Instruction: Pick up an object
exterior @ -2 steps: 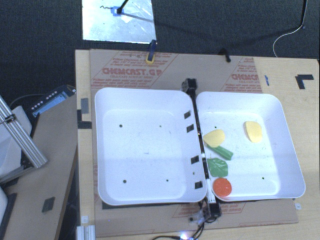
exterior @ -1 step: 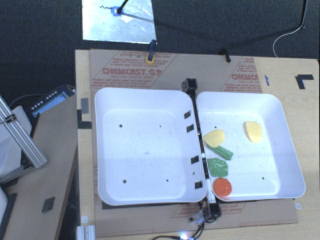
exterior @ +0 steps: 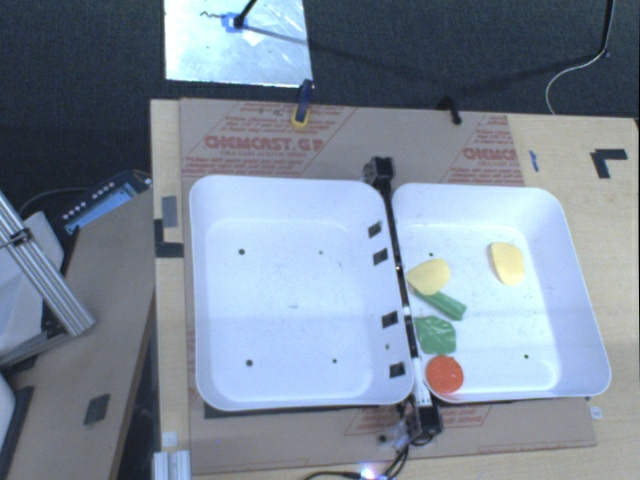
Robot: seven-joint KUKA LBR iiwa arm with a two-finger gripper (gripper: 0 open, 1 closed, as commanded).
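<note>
Orange disc [exterior: 444, 373] | right bin [exterior: 560, 218] | green block [exterior: 436, 335] beside

Of the rig, a silver slotted aluminium strut [exterior: 45, 280] is seen at the left edge, and a thin black cable [exterior: 609, 13] at top right.

dark carpet floor [exterior: 80, 58] all round; shiny metal sheet [exterior: 237, 26] lying on it; aluminium frame [exterior: 40, 268] at left.
</note>
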